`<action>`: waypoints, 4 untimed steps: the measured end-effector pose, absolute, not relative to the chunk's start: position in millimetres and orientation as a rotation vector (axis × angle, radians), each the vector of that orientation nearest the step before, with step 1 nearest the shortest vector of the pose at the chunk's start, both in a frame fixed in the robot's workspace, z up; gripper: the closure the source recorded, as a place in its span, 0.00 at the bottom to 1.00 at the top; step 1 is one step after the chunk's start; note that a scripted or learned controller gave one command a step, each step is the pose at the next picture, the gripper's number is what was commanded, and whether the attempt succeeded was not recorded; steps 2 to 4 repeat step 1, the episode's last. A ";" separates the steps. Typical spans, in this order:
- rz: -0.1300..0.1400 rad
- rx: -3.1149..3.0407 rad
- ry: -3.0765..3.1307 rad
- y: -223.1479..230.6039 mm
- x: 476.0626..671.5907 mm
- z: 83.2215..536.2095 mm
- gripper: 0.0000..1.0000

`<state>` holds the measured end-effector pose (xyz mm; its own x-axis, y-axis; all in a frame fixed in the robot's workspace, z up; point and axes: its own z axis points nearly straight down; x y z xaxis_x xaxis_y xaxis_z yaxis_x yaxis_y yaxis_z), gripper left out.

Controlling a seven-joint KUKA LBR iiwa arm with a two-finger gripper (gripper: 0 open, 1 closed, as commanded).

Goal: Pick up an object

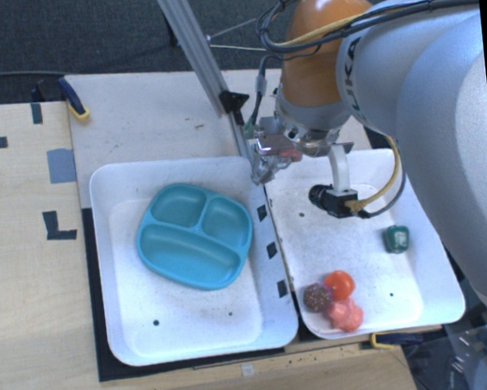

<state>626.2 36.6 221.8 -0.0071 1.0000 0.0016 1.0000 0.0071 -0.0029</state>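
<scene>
Smooth blue plastic plate [194,236], matt white bin [188,321], pale wooden bench [16,257]

Far rim of the right bin [409,285] behind the arm [439,83], arm itself cropped at right.

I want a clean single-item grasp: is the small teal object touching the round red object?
Apart. The camera view shows bare floor of the white bin between the small teal object and the round red object.

Gripper [262,167] hangs over the left bin's [104,248] far corner, perhaps touching.
</scene>
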 end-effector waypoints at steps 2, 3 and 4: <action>-0.001 -2.211 -2.228 90.4 616.1 233.8 1.00; -0.001 -2.211 -2.228 90.4 616.1 233.8 1.00; -0.001 -2.211 -2.228 90.4 616.1 233.8 1.00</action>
